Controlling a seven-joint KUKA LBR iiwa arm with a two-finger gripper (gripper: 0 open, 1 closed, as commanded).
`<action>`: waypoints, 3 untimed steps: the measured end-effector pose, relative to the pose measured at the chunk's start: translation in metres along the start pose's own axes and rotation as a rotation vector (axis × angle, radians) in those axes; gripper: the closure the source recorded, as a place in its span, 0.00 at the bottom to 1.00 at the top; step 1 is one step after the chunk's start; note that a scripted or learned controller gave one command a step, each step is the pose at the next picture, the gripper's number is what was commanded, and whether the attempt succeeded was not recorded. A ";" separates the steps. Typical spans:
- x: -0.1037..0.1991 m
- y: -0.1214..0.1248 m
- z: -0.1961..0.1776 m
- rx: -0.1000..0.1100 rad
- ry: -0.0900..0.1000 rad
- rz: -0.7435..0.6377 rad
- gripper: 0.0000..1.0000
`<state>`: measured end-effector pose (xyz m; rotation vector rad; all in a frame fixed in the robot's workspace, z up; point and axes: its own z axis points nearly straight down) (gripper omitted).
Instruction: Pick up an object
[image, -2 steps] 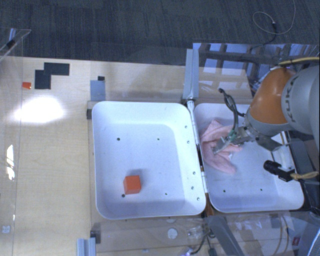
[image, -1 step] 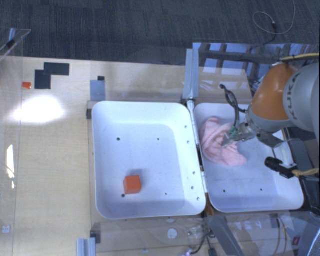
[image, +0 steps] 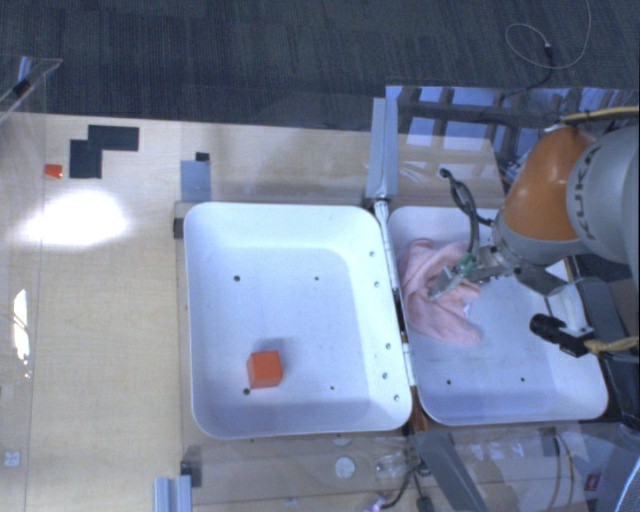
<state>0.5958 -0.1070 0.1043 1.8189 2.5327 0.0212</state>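
The claw (image: 452, 279) sits low over the right-hand shallow white bin (image: 520, 395), at the end of the grey arm with the orange band (image: 545, 195) that reaches in from the right. Its tip lies directly over the crumpled pale pink cloth (image: 432, 300), near that cloth's upper right part, and appears to touch or press into the fabric. Whether the claw is apart, together or clamped on the cloth cannot be told: the tip is small, blurred and mixed with the folds of the fabric, so no cloth can be seen gripped in it.

The pink cloth lies bunched in the left half of the right bin, close to the wall shared with the neighbouring bin, and spreads from under the claw down and to the left. A black cable (image: 462, 205) curves from the wrist up over the bin's upper edge.

In the left-hand shallow white bin (image: 290, 225), well apart from the claw, a small orange cube (image: 265, 368) rests on the floor near the lower left corner. Both bins sit side by side on the light wooden bench (image: 100, 330), which bears some black patches (image: 100, 148) near its upper left.
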 end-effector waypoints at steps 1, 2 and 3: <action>0.007 0.011 0.014 0.011 0.005 -0.026 0.00; 0.007 0.014 0.001 0.002 0.002 -0.027 1.00; 0.029 0.075 -0.083 0.011 0.006 -0.131 1.00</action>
